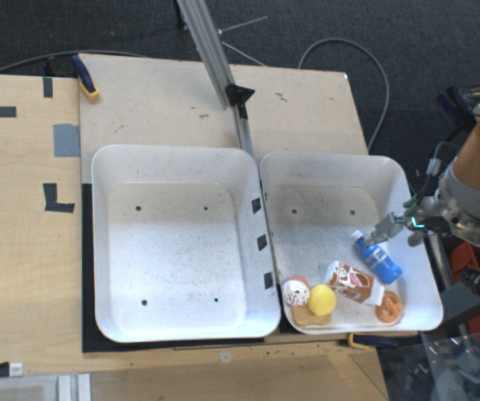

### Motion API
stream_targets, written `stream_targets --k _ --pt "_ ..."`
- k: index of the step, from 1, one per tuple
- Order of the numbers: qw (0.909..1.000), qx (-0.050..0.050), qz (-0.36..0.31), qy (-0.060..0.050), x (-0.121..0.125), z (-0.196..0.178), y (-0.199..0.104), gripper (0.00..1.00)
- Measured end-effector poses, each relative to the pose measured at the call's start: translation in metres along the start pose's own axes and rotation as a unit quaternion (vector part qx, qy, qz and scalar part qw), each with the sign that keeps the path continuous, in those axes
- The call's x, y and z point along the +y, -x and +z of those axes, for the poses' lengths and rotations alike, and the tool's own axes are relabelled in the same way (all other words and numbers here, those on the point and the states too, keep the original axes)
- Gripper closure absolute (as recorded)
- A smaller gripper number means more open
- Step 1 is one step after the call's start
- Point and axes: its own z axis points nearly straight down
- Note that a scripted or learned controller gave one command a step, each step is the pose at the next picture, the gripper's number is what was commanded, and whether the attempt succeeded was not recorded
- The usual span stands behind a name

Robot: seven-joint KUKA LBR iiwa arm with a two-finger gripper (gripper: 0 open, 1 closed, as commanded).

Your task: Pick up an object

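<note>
A blue plastic bottle with a white cap lay tilted at the lower right of the frame, inside the right white bin. The gripper hung just above its capped end; whether its jaws were open could not be told. Lower in the bin lay a yellow ball.

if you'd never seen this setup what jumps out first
A cluster of small bright things packed into the near corner of the right bin: a blue bottle, a yellow ball, a white speckled ball and a brown-and-white packet. The gripper hangs just above the bottle.
</note>
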Motion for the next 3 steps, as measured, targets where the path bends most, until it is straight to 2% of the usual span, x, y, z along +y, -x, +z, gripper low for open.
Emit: stream_targets --k 1,3 --pt "1.0 -0.001 -0.001 0.002 0.001 -0.002 0.0 0.0" --pt "1.0 -0.001 0.0 0.002 0.0 0.088 -0.011 0.0"
